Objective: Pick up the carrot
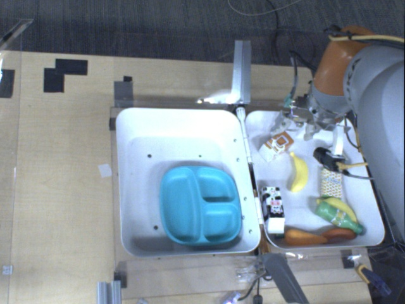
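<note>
Lying flat in rt bin (378,233): long orange carrot (305,236); claw (302,120) state unclear.

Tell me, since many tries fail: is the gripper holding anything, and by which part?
Cannot be told for the gripper. The long orange carrot lies untouched at the right white bin's near edge.

The arm (373,106) runs off the right edge, its bulk covering the right bin's (380,230) far corner. The gripper (304,116) is too blurred to read, and the small carton's (273,209) label too tiny.
</note>
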Available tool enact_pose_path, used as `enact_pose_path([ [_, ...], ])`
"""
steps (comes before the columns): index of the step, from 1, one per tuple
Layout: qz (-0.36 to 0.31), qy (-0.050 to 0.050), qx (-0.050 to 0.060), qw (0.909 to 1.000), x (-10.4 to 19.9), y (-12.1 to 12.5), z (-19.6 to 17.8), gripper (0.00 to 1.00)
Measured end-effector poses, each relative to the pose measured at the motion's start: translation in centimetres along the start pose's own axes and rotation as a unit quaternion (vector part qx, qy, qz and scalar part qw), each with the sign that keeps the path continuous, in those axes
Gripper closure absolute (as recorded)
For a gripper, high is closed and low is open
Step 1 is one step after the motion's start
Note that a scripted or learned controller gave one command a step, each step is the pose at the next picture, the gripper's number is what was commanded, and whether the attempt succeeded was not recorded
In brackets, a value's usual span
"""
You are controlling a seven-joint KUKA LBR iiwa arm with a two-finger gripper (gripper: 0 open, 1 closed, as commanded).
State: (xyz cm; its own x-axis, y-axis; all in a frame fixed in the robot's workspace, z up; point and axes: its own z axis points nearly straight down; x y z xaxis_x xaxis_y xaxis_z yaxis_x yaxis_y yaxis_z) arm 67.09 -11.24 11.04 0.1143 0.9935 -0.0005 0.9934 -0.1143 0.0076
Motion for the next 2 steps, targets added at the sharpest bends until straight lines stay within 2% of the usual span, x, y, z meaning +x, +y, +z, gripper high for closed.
enact_pose_path([
  [1, 0.042, 0.000, 0.000, 0.9991, 2.8, -1.9, 2.2, 0.00],
  [2, 0.040, 0.000, -0.002, 0.9992, 2.8, -1.8, 0.9, 1.00],
])
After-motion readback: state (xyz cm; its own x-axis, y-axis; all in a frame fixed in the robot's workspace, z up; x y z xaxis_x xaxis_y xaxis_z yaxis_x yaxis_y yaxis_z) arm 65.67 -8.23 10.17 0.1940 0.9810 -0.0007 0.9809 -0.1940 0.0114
